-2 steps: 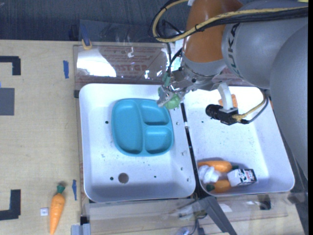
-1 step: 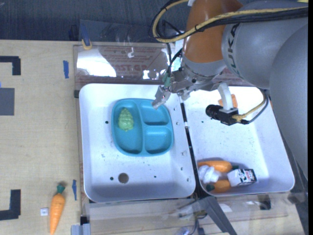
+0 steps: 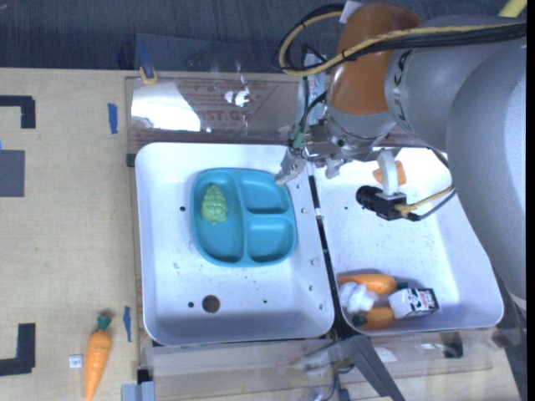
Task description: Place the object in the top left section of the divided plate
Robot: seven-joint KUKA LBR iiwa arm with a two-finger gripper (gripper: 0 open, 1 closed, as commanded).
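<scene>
- I am hanging my gripper (image 3: pixel 303 164) over the ridge where the two white bins meet, just off the blue divided plate's (image 3: pixel 245 215) near corner.
- My fingers are blurring into the wrist hardware, so I cannot tell whether they are spread or closed, and I am seeing nothing between them.
- A green object (image 3: pixel 214 203) is lying in the plate's large section, well beyond my fingertips, on the plate's far side from me.
- Back under my arm, orange items and a small carton (image 3: pixel 415 301) are crowding the right bin's (image 3: pixel 468 249) lower corner.
- A toy carrot (image 3: pixel 98 353) is lying on the bench outside the left bin (image 3: pixel 159 249), far from my fingers.
</scene>
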